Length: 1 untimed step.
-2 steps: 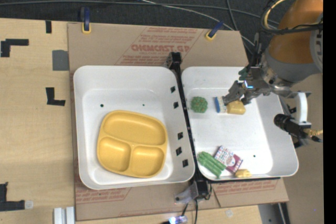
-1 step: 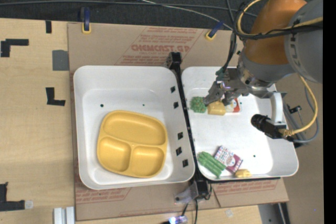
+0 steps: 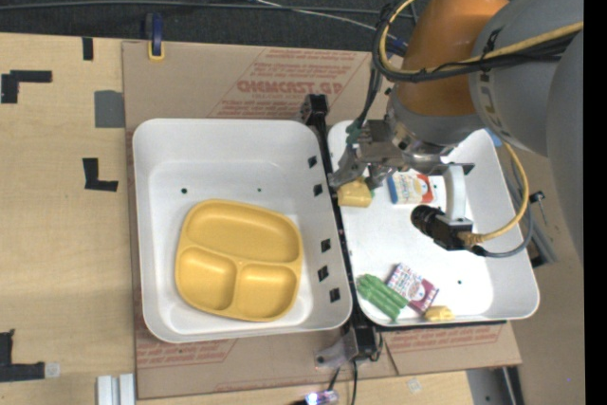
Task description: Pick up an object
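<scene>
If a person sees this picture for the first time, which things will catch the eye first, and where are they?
The eye goes first to the yellow divided tray, which lies in the left bin. Next comes the grey arm with its orange band, reaching in from the right over the right bin, with the gripper low by a small yellow block near the divider. Green sticks and a pink packet lie at that bin's front edge.

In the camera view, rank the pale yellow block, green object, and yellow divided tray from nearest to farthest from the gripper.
Measured from the gripper:
1. Pale yellow block, just below it, right bin's left edge.
2. Green object, right bin's lower end.
3. Yellow divided tray, left bin.
</scene>
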Each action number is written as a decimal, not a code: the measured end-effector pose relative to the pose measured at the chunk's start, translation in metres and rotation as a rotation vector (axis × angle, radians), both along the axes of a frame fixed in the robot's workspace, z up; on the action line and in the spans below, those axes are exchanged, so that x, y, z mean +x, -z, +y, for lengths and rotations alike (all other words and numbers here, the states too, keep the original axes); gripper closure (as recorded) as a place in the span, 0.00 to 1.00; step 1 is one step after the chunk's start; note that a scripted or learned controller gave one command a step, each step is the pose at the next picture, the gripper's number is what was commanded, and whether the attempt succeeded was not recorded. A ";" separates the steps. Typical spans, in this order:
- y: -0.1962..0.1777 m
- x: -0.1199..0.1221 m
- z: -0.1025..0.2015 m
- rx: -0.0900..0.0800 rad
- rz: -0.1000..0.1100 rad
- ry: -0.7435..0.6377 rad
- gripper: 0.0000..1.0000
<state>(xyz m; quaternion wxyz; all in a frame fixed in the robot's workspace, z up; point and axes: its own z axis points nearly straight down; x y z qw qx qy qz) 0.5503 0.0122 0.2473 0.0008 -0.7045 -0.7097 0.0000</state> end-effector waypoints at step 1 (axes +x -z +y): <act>-0.002 0.002 0.054 0.000 0.001 0.000 1.00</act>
